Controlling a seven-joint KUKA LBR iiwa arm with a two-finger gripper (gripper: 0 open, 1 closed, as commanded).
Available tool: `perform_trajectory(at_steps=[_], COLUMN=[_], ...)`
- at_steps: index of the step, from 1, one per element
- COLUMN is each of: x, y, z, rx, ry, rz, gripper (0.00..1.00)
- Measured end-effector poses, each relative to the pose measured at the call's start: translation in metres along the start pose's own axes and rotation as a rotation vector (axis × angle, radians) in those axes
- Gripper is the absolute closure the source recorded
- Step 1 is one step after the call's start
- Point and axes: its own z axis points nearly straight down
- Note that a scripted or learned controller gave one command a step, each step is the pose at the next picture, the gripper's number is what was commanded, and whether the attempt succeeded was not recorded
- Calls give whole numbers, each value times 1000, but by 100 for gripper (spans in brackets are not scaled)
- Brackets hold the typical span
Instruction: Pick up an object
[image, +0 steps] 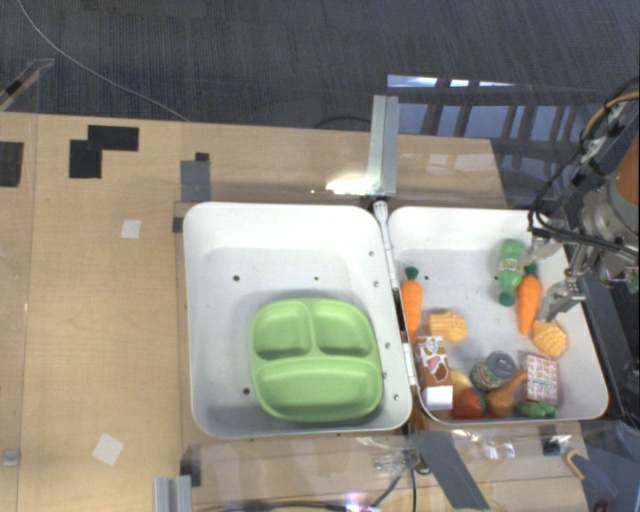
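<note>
The two-finger gripper (560, 278) hangs at the right edge of the frame over the right white bin (455, 232), jaws spread with nothing in them, probably lining up on the orange plastic carrot (528, 303) just beside it.

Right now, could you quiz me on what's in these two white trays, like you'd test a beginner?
1. True or false: the green plate lies in the left bin.
2. How many carrots are in the right bin? A) one B) two C) four
3. Fill in: the tool hovers near the right bin's ____ edge.

Key
1. True.
2. B: one carrot by the divider, another carrot near the tool.
3. Right.
</note>
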Motion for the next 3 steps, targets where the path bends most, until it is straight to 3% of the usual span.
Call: perform_trajectory(at_steps=[1,2,3], x=[8,-58,-61], y=[-9,67,64], z=[151,159,144], rx=[0,-5,-1], ry=[-1,-7,-20], rz=[237,206,204], gripper=[0,0,100])
